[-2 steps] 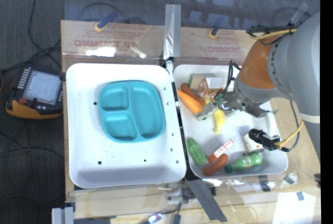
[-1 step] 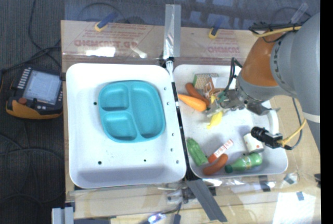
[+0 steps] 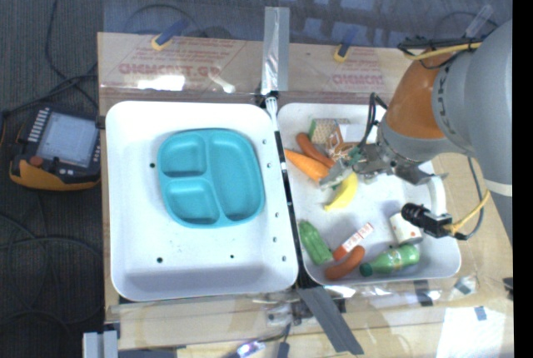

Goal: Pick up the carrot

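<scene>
The carrot [image 3: 305, 166] is an orange stick lying slantwise at the upper left of the right bin [image 3: 445, 261], close to the divider between the bins. A reddish sausage [image 3: 315, 150] lies just above it, nearly parallel. My gripper [image 3: 351, 164] hangs low over the bin just right of the carrot's near end, between a snack packet [image 3: 327, 135] and a yellow banana [image 3: 341, 193]. The grey arm with its orange band [image 3: 416, 108] reaches in from the right. Nothing is visibly held.
The right bin also holds a green cucumber [image 3: 314, 241], a red sausage [image 3: 345, 262], a green bottle [image 3: 392, 259] and a small white bottle [image 3: 405, 227]. A blue compartment plate [image 3: 210, 176] sits in the left bin [image 3: 133, 265]. A control pendant [image 3: 57, 148] lies on the floor at left.
</scene>
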Tool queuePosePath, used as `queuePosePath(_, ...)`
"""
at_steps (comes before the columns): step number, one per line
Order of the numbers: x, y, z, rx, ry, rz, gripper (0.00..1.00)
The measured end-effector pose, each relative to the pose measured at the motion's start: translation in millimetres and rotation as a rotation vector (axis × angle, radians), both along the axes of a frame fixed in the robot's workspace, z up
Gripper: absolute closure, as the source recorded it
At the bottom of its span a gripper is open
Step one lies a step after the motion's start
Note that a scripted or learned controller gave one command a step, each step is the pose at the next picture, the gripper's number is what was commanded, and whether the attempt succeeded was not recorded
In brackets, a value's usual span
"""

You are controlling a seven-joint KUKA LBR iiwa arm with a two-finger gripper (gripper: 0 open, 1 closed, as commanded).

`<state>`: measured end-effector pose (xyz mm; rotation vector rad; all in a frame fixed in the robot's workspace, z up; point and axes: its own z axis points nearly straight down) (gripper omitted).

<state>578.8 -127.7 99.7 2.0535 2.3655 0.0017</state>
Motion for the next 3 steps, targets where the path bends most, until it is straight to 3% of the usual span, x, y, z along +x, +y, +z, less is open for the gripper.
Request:
queuePosePath(1,-16.5,-13.4,79.9,0.002,0.01,-0.07,0.0)
queuePosePath(2,-16.4,-13.3,87.6,-0.001,0.013,-0.069,1.0)
queuePosePath(3,-16.4,-13.6,87.6,-0.002,0.013,-0.069,0.0)
